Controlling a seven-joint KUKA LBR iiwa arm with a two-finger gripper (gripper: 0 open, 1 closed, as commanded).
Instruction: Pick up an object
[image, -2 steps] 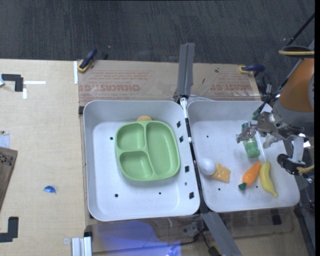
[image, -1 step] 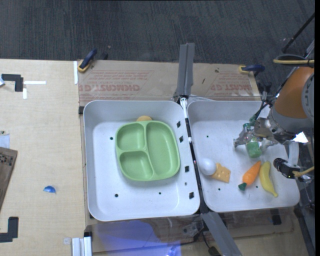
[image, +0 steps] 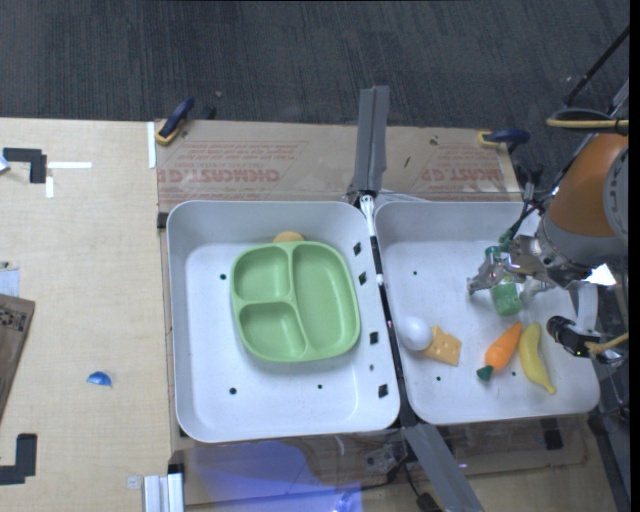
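Note:
My gripper (image: 507, 282) is low in the right bin (image: 440, 400), near its far right side, and it stands open. A small green object (image: 507, 298) lies on the bin floor just beneath it, between the spread fingers, which do not close on it. An orange carrot (image: 503, 346) lies nearer the front, with a yellow banana (image: 537, 358) to its right. A yellow cheese wedge (image: 445, 347) and a white egg (image: 413, 332) rest by the bin's left wall.
In the left bin (image: 200, 400) lies a green divided plate (image: 296, 300), and a small yellow thing (image: 288, 238) peeks out behind its far edge. The bins' upright divider (image: 378, 290) runs between them. Cardboard (image: 250, 165) lies behind the bins.

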